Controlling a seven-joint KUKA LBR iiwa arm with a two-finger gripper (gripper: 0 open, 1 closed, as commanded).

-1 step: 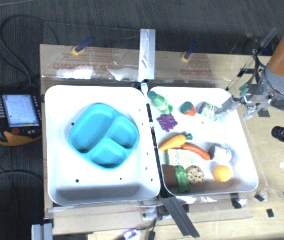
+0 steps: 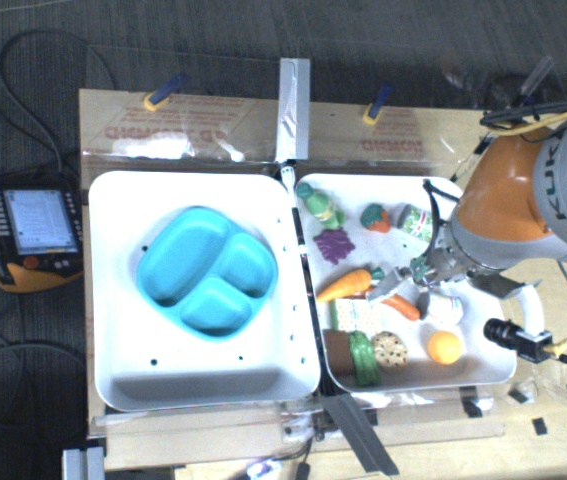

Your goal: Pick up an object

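The surface [image 2: 213, 128] is a pale board carrying two shallow white bins side by side. The left bin [image 2: 123, 358] holds one thing, a large blue divided tray [image 2: 208, 270] with three hollows, lying near its middle. The right bin [image 2: 483, 368] is crowded with small toy foods.

The arm [image 2: 508, 203], grey with a broad orange band, comes in from the right and bends down over the right bin's middle. The claw [image 2: 413, 283] sits low among the toys, just right of centre in that bin. Whether it is released or clenched cannot be told, since the wrist and the clutter around it hide its tips, and nothing is plainly seen between them.

Closest to the claw is a small orange-red piece [image 2: 401, 307], lying just below it and seeming to touch it. An orange carrot [image 2: 346, 284] lies just to the claw's left, pointing toward the left wall. A white packet with green print [image 2: 355, 315] lies below the carrot. A purple bunch of grapes [image 2: 334, 243] is up and to the left, well clear of the claw. A red and green strawberry [image 2: 376, 217] and a green and white can [image 2: 415, 224] lie above it, near the far wall. A green vegetable [image 2: 317, 206] sits in the far left corner. A round orange fruit [image 2: 445, 347] lies below and to the right, and a speckled cookie [image 2: 389, 349] sits left of that beside a green piece [image 2: 363, 356] and a brown block [image 2: 337, 349].
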